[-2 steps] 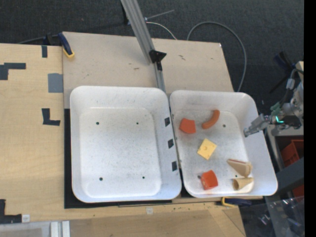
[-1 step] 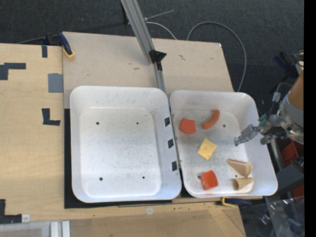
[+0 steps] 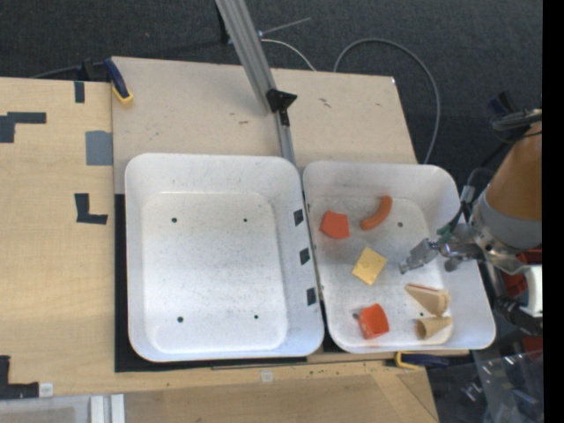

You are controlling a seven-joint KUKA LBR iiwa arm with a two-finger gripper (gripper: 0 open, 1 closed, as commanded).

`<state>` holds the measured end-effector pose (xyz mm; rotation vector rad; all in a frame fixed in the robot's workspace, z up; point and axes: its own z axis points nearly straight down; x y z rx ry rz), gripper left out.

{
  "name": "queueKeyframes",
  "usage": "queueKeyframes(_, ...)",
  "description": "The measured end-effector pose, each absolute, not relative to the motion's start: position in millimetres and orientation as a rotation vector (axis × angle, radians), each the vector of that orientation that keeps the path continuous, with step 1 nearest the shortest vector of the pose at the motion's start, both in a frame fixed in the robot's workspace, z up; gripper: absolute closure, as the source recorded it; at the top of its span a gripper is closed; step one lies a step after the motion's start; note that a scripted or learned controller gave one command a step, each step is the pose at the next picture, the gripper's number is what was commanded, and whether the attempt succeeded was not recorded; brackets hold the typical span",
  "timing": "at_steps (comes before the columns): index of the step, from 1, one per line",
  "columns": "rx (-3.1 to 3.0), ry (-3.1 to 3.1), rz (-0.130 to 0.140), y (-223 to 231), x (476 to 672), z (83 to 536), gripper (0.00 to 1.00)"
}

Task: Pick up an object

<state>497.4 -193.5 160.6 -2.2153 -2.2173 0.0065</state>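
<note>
Oddly blurred, the tool point(image 3: 421, 257) hovers over the right bin point(image 3: 441, 176) – grip unreadable – nothing visibly held

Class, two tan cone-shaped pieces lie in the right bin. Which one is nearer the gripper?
The upper tan cone, lying just below the gripper; the other tan cone sits lower, by the bin's bottom rim.

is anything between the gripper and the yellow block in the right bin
Nothing visible. The gripper sits just right of the yellow block, with bare bin floor between them. The tan wedge pieces lie below that line, the orange curved piece above it, and the two orange-red blocks farther left.
</note>
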Motion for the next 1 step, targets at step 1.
queueKeyframes(1,-2.217,-2.218,0.005,-188.8,496.1,116.4,0.00)
